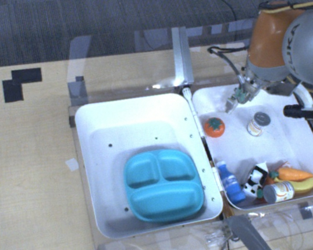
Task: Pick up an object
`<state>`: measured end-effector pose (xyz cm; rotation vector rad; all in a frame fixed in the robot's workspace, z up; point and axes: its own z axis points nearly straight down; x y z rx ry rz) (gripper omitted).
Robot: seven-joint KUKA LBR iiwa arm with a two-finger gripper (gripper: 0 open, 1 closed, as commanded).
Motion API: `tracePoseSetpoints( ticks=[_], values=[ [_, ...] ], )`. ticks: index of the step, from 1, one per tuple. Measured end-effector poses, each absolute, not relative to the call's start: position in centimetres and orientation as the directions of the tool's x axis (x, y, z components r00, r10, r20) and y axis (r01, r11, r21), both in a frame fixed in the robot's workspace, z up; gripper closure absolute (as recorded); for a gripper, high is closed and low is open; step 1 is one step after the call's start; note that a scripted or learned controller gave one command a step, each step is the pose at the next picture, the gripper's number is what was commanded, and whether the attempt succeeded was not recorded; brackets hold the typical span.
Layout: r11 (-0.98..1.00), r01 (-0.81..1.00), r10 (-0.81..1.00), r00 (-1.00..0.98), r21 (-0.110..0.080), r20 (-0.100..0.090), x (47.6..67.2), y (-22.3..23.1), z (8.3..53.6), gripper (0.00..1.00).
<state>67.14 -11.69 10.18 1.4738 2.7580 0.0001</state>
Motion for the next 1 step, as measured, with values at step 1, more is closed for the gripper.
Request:
tracePoseSetpoints(
  ticks=[1],
  values=[
    [0.621, 0.784, 0.784, -0.620, 0.008, -0.009, 65.60, -12.05, 25.32, 1.00]
  ],
)
